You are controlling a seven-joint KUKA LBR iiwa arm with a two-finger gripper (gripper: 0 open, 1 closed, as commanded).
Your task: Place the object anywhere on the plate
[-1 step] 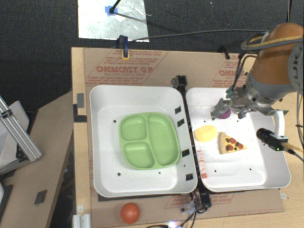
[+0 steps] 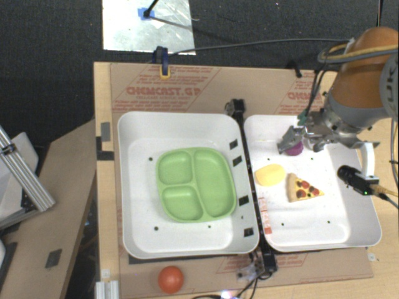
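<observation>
The claw [image 2: 292, 139] hangs low over the far part of the right bin [image 2: 349, 229], its fingers closed around a small purple object [image 2: 293, 146]. Just below the claw lies a yellow piece [image 2: 269, 174], and beside that a pizza slice [image 2: 302, 189]. The green plate [image 2: 195, 184] sits well to the claw's left, in the left bin [image 2: 140, 167]. Farther down-left, on the surface [image 2: 124, 92] outside the bins, rests a red ball [image 2: 170, 278].
</observation>
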